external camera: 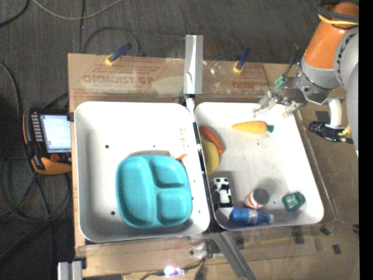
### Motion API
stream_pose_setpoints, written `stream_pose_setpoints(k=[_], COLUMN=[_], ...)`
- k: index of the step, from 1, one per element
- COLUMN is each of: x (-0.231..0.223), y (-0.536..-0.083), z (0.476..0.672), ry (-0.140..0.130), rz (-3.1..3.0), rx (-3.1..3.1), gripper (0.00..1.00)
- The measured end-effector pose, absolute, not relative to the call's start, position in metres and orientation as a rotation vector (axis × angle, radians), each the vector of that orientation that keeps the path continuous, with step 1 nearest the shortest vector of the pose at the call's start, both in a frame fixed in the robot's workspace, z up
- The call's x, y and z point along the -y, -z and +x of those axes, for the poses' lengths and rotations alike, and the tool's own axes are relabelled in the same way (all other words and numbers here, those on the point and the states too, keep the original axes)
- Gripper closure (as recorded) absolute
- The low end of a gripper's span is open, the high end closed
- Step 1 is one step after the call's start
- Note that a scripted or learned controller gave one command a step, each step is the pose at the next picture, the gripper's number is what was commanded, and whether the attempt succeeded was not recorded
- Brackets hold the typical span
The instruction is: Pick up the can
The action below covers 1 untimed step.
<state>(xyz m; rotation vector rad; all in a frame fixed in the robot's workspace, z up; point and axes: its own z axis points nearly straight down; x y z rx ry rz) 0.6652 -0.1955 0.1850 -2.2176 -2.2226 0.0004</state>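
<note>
Teal tray (154,190) fills the left bin (93,118). In the right bin (291,174), the can (255,198) sits by the front edge, above the blue bottle (249,216). Gripper (271,105) hangs spread wide and empty over the back edge, near the carrot (252,127).

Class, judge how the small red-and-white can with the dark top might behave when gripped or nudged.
The small red-and-white can with the dark top looks rigid. Being round, it may roll if tipped. The blue bottle close beside it may crowd the gripper.
</note>
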Motion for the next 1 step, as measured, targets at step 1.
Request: stream_pose_setpoints(k=[1], x=[0.1929], y=[-0.1422], z=[0.5696], ry=[-0.007], rz=[-2.325], rx=[2.110], gripper=[0.00])
